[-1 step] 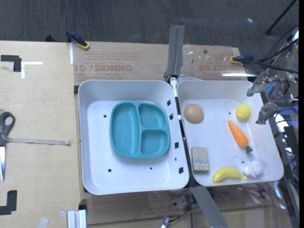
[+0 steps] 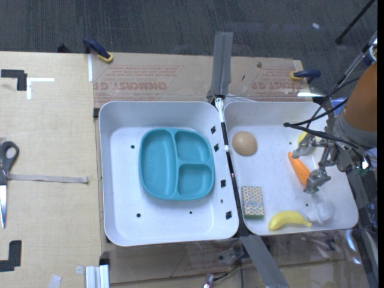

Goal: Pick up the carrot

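Observation:
The orange carrot (image 2: 297,167) lies on the floor of the right bin (image 2: 270,125), near its right side, pointing roughly front to back. My gripper (image 2: 306,168) hangs just over it from the right and is open. One finger (image 2: 302,150) is at the carrot's far end and the other (image 2: 312,183) is past its near end. The carrot sits in the gap between them, partly covered by the gripper. I cannot tell whether the fingers touch it.
In the right bin there are also a brown egg-shaped ball (image 2: 244,143), a small patterned green block (image 2: 252,201), a banana (image 2: 289,221), a yellow piece (image 2: 303,139) behind the gripper and a pale clear lump (image 2: 321,212). The left bin (image 2: 120,221) holds a teal divided plate (image 2: 177,163).

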Robot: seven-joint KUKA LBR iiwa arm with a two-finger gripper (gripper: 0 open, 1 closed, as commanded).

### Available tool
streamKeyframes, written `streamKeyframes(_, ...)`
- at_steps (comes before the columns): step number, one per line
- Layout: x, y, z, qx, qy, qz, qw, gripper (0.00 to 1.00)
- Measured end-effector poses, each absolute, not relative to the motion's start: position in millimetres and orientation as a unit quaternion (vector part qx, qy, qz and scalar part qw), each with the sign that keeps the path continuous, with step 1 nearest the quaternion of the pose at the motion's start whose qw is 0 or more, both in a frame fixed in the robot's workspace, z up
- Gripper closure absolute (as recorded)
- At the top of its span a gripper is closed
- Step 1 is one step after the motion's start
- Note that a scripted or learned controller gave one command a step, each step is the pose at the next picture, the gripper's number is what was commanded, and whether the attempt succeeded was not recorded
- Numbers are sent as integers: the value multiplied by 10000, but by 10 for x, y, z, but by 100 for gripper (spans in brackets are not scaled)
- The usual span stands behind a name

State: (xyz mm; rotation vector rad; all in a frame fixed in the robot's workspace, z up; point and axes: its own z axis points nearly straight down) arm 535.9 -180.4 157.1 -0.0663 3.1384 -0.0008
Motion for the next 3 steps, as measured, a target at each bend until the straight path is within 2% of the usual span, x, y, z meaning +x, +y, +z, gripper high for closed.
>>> streamKeyframes(1,5583,-1897,925,-12,10000,0,12,0)
streamKeyframes(2,5606,-1886,1031,-32,10000,-9,37,100)
streamKeyframes(3,5524,-1506,2170,552,9985,-4,32,100)
